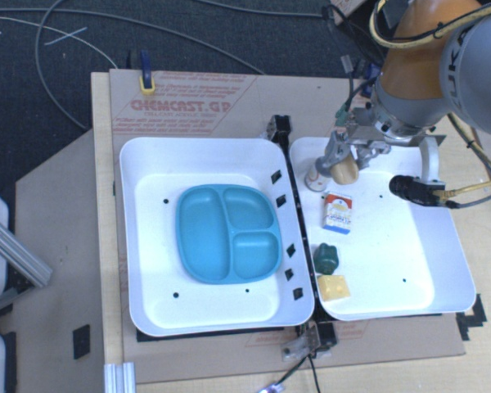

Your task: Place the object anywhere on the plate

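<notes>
A cardboard-topped bench (188, 97) stands on dark cabled carpet (49, 56); the gripper (337, 164) clasps a tan object (344, 170).

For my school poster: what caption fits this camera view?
Robot pincer over a tan object in the right bin; blue plate waits left.

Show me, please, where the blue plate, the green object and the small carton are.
blue plate (228, 233): camera view, middle divider.
green object (326, 258): camera view, its top.
small carton (338, 214): camera view, printed face.
</notes>
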